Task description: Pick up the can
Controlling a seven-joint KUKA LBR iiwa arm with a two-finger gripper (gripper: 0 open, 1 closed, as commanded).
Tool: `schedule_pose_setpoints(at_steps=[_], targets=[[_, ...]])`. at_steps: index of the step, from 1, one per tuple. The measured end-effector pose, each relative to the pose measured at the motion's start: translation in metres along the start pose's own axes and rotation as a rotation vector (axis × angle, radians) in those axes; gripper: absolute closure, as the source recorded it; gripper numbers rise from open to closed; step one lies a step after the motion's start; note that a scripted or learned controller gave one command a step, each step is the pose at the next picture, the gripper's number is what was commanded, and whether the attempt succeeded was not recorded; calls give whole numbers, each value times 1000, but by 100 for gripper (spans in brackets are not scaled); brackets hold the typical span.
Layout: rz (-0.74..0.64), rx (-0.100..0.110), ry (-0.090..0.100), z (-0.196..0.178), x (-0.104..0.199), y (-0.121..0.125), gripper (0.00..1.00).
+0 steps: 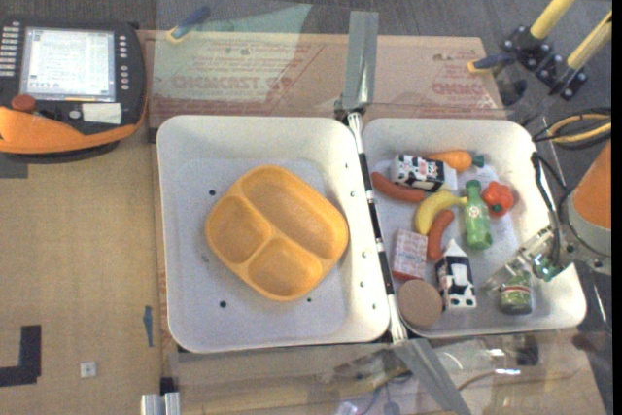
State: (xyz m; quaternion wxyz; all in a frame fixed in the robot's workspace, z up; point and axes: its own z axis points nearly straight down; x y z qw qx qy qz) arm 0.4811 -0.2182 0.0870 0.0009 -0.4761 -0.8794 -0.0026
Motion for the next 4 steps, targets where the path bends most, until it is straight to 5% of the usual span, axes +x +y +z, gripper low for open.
schedule_pose_setpoints(at_steps=[1, 2, 4], targets=[[2, -6, -10, -11, -3, 1, 100], [2, -6, -10, -11, -3, 1, 0], [2, -5, -10, -11, -3, 1, 0]])
